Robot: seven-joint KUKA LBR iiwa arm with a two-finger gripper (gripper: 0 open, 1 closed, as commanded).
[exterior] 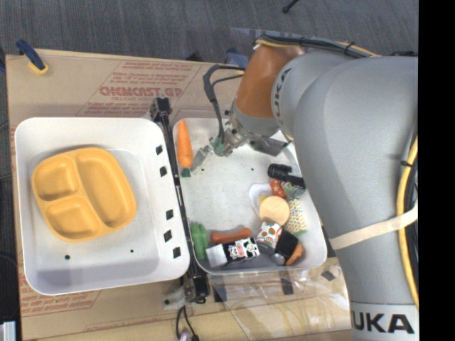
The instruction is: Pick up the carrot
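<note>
The gripper (213, 148) hangs low over the far end of the right bin (234, 190), and whether its fingers are spread or closed cannot be told, though nothing shows between them. The carrot (184, 144) lies just to the camera's left of them, against the bin's left wall, its long axis running along that wall with the green end nearer the camera. The move likely turns on a short sideways shift toward that wall, with the fingers set across the carrot's width.

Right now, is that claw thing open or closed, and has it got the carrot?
Gripper: open, holding nothing, low in the right bin. The carrot lies apart from it, along the bin's left wall.
</note>
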